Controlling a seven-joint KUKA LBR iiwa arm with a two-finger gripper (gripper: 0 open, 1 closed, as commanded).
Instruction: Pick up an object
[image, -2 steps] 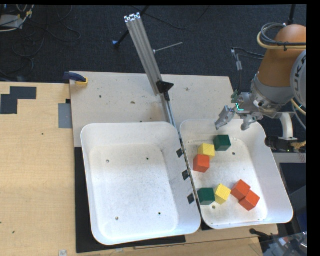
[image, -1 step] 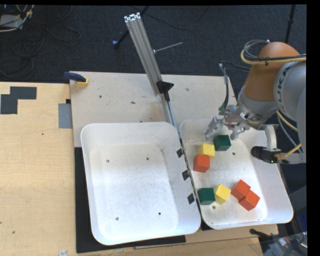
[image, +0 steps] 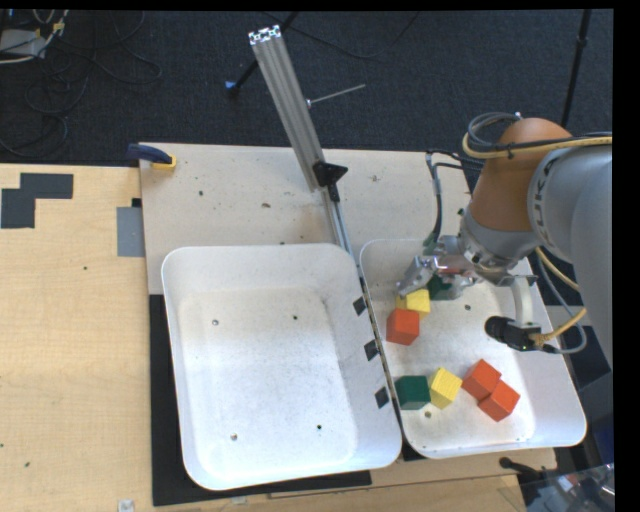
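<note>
Pincer (image: 418, 283) above yellow cube (image: 417, 301)

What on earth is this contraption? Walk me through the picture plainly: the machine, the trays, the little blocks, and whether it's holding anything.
One camera looks down at a slant on a workbench. The grey machine with the orange band reaching in from the right is a robot arm; its job is to pick up an object. At its tip is a gripper, a two-fingered metal claw.

Two shallow white trays sit side by side. The right tray holds small blocks: a yellow block right under the claw, an orange block just below it, then near the front a green block, another yellow one and two orange ones touching each other. The left tray is beside it.

I cannot tell whether the claw has gripped anything.
</note>
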